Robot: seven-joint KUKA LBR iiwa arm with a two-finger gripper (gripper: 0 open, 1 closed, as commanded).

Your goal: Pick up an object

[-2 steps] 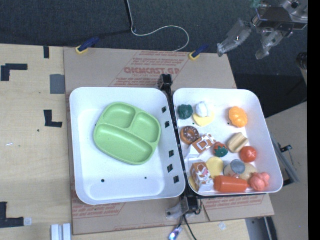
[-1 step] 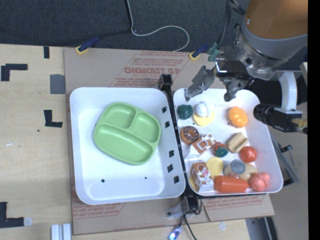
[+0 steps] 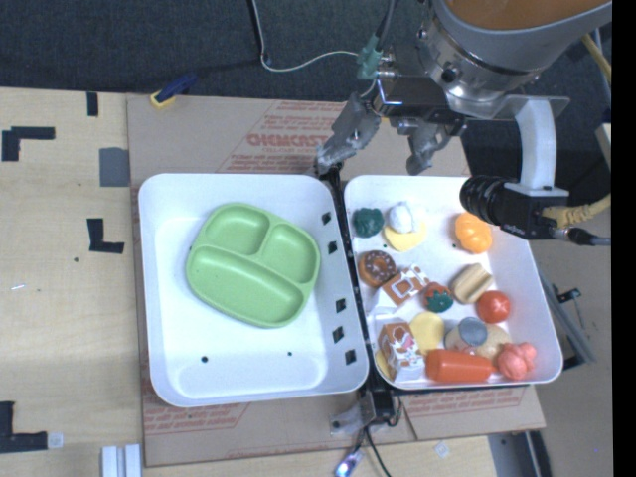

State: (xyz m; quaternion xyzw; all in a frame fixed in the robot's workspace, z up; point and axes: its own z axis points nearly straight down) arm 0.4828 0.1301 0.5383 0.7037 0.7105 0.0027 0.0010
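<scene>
Nearest the camera, the right bin [image 3: 542, 296] holds a crowd of small toy foods packed close, so any pick must thread between neighbours: a long red-orange piece [image 3: 459, 367] and a pink lump [image 3: 516, 360] lie against the near wall, with a printed packet [image 3: 397, 346] just beside them. Behind these sit a red tomato-like ball [image 3: 493, 306], a bread roll [image 3: 470, 282], a chocolate doughnut [image 3: 377, 266], then an orange fruit [image 3: 472, 233], a white-and-yellow egg [image 3: 402, 226] and a dark green piece [image 3: 368, 222] toward the far wall. Any of these could serve as the object to lift; none is held. The left bin [image 3: 164, 266] carries a green divided plate [image 3: 254, 263] lying flat, probably the place for picked things. Farther back, the gripper [image 3: 383, 145] hangs above the far rim where the bins meet, fingers spread apart with nothing between them, apparently poised before a descent. Both bins rest on cardboard [image 3: 268, 137] laid over the pale wooden bench [image 3: 60, 266]; beyond lies dark carpet [image 3: 129, 18] crossed by a thin cable [image 3: 298, 63].
</scene>
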